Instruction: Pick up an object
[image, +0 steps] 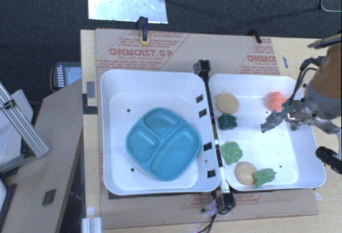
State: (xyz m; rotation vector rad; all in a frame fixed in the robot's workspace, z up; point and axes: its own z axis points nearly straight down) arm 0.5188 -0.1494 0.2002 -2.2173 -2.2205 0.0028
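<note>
While the gripper (pixel 272 122) is hung over the right bin (pixel 307 181), finger state can't be told; the orange piece (pixel 276 100) is found just behind it.

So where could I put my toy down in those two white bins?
The right bin has bare floor between the gripper and the bottom edge, right of the green toy. Its left side is crowded with toys. In the left bin, the blue plate leaves a bare strip along the top.
</note>
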